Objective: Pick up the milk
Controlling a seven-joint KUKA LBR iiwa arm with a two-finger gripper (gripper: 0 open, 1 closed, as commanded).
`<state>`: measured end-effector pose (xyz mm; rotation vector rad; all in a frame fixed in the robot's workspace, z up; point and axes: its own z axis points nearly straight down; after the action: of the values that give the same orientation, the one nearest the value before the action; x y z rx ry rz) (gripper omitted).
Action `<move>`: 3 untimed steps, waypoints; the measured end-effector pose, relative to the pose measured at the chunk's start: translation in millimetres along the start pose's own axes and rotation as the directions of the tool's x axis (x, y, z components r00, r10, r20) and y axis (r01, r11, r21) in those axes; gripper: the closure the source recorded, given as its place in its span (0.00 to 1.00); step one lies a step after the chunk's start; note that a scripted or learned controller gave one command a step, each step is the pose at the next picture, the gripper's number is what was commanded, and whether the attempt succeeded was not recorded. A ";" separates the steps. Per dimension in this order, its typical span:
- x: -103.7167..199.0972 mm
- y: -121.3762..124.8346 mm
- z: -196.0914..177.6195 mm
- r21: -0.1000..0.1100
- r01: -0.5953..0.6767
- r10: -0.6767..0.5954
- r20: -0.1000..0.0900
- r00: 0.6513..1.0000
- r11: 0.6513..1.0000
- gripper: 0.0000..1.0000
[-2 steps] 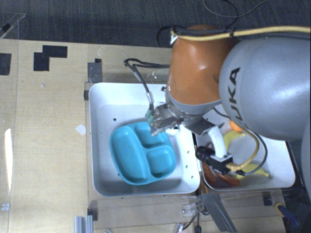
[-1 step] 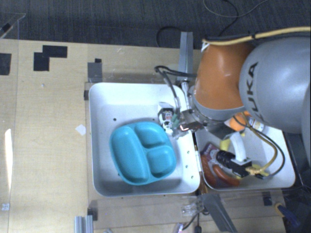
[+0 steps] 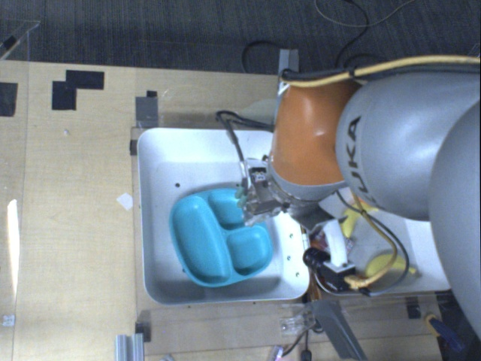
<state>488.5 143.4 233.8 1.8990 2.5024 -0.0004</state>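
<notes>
The pincer (image 3: 252,201) was held over a blue tray (image 3: 201,241); its state could not be told. The milk, perhaps hidden under the arm (image 3: 391,149) to its right, could not be placed; it was judged light, crushable, best taken across flat sides. "KUKA" was read on the arm

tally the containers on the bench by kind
white bins: 2 (left, right)
blue divided tray: 1
total: 3
The arm covers much of the right bin, so anything under it goes uncounted.
</notes>
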 end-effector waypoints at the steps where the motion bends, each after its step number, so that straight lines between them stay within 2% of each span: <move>1: -61.7 -16.3 -29.9 -0.003 0.127 -0.127 0.001 0.992 0.992 1.00; 2: -20.7 -7.0 81.3 0.002 -0.062 0.062 0.000 0.998 0.998 1.00; 3: 70.8 22.5 -4.7 0.000 0.143 -0.143 0.000 0.990 0.990 1.00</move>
<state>491.2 217.6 238.5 1.7145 2.6320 -0.0002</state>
